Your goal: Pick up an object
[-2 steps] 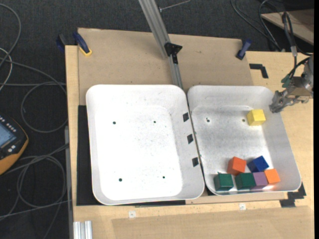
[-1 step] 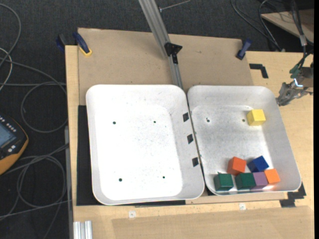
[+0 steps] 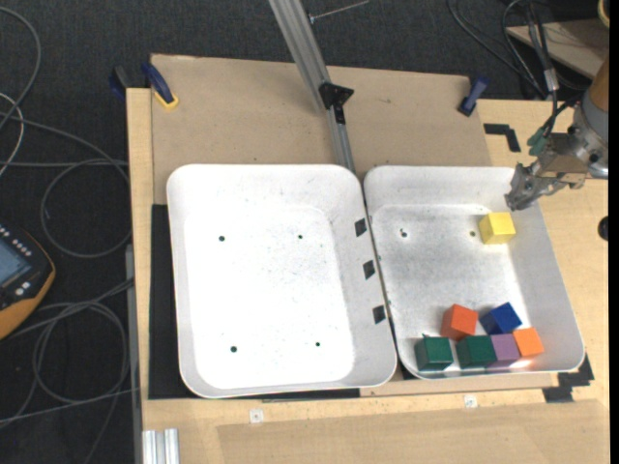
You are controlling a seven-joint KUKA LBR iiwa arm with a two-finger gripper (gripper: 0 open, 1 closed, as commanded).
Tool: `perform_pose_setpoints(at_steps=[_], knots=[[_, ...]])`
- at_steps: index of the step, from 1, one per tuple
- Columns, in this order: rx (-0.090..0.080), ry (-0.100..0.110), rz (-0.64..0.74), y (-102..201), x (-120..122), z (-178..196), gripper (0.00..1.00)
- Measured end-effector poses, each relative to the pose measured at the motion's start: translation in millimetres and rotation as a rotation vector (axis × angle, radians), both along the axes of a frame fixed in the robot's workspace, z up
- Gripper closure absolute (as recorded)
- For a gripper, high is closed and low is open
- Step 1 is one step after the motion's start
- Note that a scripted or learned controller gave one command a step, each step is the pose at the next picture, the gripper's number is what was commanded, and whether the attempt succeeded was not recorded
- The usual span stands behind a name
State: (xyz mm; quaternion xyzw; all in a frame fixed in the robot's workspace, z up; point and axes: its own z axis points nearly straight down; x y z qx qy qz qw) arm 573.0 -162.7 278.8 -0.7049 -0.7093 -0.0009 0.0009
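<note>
One claw (image 3: 522,196), mine, is hovering over the right bin's (image 3: 551,259) far right rim; its finger state is something I cannot tell. Just near-left, the yellow cube (image 3: 497,226) is sitting alone. Risk: descending off-centre, clipping the rim or nudging the cube aside.

Two blue clamps (image 3: 161,89) grip the brown board (image 3: 251,114); cables (image 3: 58,182) trail over dark carpet (image 3: 68,27).

yellow block (image 3: 497,227), speckled white bins (image 3: 261,187)
</note>
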Motion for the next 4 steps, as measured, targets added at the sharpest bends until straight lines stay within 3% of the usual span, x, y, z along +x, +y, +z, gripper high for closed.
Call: perform_pose_setpoints(at_steps=[1,4], knots=[[0.000,0.002,0.000,55,-12,-8,1.00],[0.000,0.000,0.000,203,-20,-32,1.00]])
